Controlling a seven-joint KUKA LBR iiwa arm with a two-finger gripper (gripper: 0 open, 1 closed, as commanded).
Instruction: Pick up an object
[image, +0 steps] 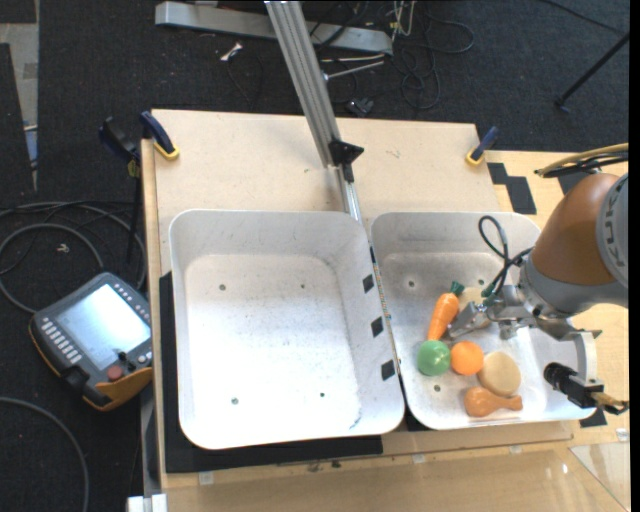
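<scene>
Right bin (420, 235) holds a carrot (441, 315), green ball (433, 357), orange (466, 358), beige egg (500, 373), and pear (490, 402); gripper (478, 317) beside the carrot.

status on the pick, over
Gripper low in right bin, beside the carrot; grip unclear. Nothing seen held. Green ball, orange ball, beige piece crowded close below.

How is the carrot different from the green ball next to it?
The carrot is orange with a small green top, while the green ball is green all over. The carrot is long and thin, lying at a slant; the green ball is round and squat. The carrot lies farther up the bin, close to the gripper; the green ball sits below it, beside an orange ball. Both rest in the right bin.
</scene>
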